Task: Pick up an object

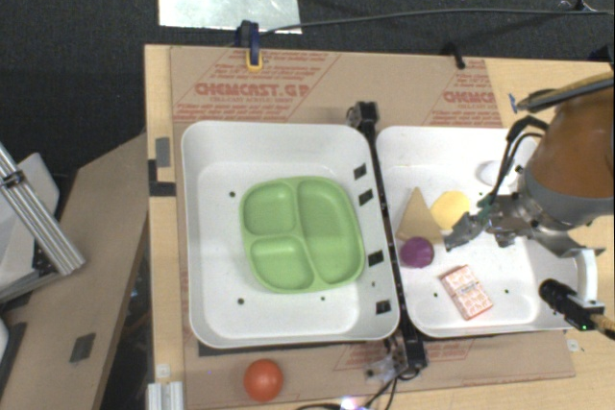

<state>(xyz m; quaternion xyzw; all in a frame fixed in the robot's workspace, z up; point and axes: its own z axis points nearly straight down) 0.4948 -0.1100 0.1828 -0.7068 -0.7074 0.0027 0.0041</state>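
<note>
Two shallow white bins sat side by side on the bench. The left bin (207,206) held a green divided tray (301,234), lying flat near its middle with four compartments. The right bin (423,149) held several small things gathered toward its left half: a tan wedge (415,212) standing nearest the divider, a yellow ball (450,205) just beside the wedge on its right, a purple ball (416,252) below the wedge and close against it, and a pink patterned packet (465,291) lying flat, tilted, nearer the front wall and apart from the balls. An orange ball (263,378) lay outside both bins, on the bench board in front of the left bin. The arm reached in from the right over the right bin, and its gripper (459,233) was low among the things, just right of the purple ball, below the yellow ball and above the pink packet. Nothing could be seen between its fingers, and whether they were spread or pressed together could not be told from this slanted view, since the dark tip blurred into its own shadow.
</note>
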